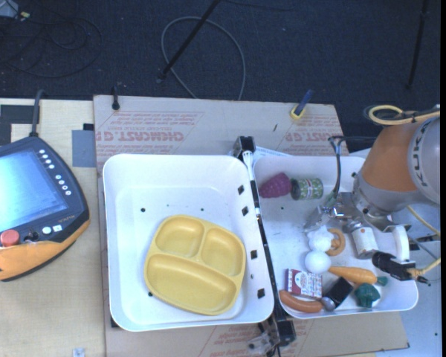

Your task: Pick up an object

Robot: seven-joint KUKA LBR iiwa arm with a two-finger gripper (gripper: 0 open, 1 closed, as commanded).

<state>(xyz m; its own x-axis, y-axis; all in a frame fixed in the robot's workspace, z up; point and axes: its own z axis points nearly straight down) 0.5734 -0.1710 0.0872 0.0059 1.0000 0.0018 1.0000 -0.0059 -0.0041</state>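
My gripper (328, 216) reaches in from the right and sits low over the middle of the right bin (282, 168). Just below it lie a white ball (321, 240) and a brown pretzel-like ring (337, 242). A second white ball (317, 262) rests a little nearer the front. A magenta object (275, 186) and a green jar (307, 188) lie at the back of the bin, apart from the gripper. The arm's orange band (390, 162) rises behind the gripper.
The front of the right bin holds a red box (303, 281), a hot dog (301, 303), a carrot (351, 274), a black piece (339, 292) and a green lump (368, 294). A yellow divided plate (195, 263) lies in the left bin (134, 184). A teach pendant (26, 199) sits far left.
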